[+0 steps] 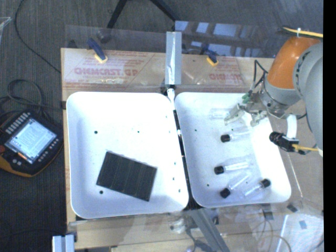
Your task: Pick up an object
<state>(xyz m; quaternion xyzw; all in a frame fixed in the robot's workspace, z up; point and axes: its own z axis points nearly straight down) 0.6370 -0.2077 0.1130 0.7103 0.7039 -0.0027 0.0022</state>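
Vials, clear with black caps: several lie loose on the floor of the right bin (202, 140). One capped vial (235, 136) sits mid-bin; another capped vial (231, 168) lies lower; two more (235, 187) and (256, 187) rest near the front rim. A further clear vial (219, 113), cap not made out, lies toward the back of the bin.

Gripper (245, 113): poised over the upper right part of the same bin, its pale fingers spread apart, nothing visible between them. The nearest vials are the back one, just beside it to the view's left, and the mid-bin one just below it; whether any finger touches either cannot be told.

Progress, as judged: no object is lifted; all vials rest on the bin floor. Closing on one and raising it remains to be done.

Other stock: dark ribbed flat pad (127, 175), lying in the left bin (105, 114), well apart from the gripper. Both bins stand on the desk (115, 70).
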